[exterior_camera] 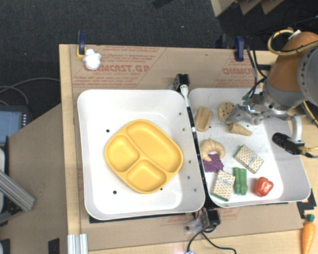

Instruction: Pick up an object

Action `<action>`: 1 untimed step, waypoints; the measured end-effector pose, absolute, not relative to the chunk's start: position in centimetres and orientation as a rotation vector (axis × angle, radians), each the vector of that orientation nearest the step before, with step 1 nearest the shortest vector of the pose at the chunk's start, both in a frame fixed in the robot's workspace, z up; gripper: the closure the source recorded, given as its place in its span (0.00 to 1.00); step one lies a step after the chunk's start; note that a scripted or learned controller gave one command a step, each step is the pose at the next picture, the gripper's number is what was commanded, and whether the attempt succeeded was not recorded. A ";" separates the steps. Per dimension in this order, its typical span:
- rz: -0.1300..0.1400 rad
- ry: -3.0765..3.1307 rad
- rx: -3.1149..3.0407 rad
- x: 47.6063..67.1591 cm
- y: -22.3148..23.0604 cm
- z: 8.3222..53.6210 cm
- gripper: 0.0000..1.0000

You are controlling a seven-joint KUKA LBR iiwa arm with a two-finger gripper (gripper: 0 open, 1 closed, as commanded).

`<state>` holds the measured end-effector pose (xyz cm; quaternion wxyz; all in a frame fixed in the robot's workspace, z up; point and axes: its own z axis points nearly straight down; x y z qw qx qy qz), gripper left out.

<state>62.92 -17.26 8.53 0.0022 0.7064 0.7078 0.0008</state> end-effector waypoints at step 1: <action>0.004 2.223 2.215 65.9 -15.3 8.5 0.00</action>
